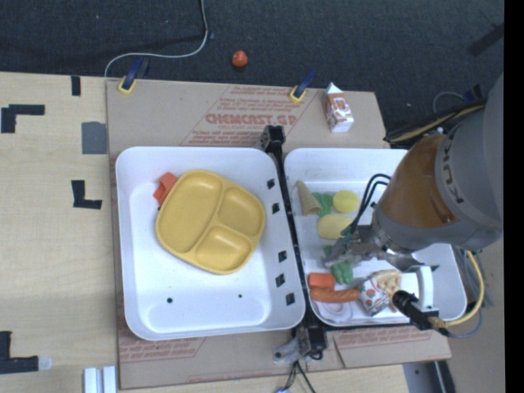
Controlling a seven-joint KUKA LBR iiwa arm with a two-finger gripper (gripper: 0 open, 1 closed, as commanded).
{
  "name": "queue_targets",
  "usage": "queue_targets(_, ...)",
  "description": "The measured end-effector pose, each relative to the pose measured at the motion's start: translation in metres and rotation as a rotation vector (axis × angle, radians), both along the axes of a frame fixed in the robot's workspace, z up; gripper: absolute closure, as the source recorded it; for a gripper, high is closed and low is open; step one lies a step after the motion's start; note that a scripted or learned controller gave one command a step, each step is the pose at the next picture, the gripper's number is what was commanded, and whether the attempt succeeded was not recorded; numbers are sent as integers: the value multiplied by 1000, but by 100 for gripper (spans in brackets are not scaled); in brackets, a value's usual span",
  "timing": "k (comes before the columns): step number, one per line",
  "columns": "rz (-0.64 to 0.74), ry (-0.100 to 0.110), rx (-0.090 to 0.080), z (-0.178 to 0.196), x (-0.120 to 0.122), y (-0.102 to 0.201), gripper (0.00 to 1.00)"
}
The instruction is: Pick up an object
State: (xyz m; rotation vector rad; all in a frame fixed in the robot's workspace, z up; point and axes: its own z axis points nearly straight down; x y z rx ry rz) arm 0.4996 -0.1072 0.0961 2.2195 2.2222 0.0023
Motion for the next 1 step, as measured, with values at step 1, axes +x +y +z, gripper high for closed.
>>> queue_targets(1,8,-7,0,93,37,68,100)
